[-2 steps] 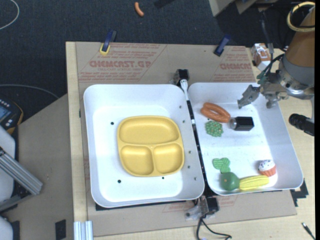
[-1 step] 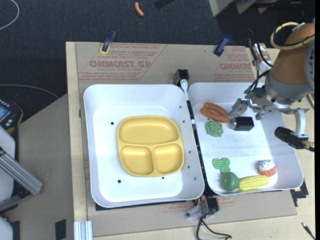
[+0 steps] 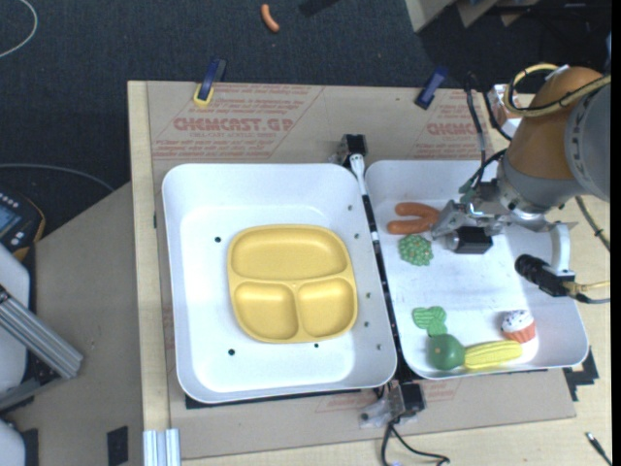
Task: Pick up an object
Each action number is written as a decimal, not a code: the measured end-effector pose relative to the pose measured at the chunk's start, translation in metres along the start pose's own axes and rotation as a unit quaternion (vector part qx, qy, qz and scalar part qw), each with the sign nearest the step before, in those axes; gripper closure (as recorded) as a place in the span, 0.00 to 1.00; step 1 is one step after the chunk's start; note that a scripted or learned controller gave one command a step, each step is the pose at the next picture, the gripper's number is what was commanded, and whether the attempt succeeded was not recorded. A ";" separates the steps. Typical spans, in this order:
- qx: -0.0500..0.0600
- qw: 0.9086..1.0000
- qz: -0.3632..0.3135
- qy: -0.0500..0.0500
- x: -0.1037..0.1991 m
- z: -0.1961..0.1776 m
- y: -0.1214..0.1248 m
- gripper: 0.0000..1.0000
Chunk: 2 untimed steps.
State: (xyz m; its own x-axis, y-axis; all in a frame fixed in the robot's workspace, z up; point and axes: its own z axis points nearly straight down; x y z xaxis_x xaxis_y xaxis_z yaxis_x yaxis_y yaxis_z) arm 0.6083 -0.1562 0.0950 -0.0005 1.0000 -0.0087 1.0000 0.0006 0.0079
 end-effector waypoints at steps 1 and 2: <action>-0.006 1.000 0.000 0.001 -0.002 0.000 0.007 0.00; -0.014 1.000 -0.001 0.000 -0.001 -0.015 0.011 1.00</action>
State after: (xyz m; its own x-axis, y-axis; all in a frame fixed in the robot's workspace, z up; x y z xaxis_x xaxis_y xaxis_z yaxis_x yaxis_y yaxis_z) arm 0.6193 -0.1575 0.1099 -0.0019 1.0000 -0.0089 0.9993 0.0022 0.0362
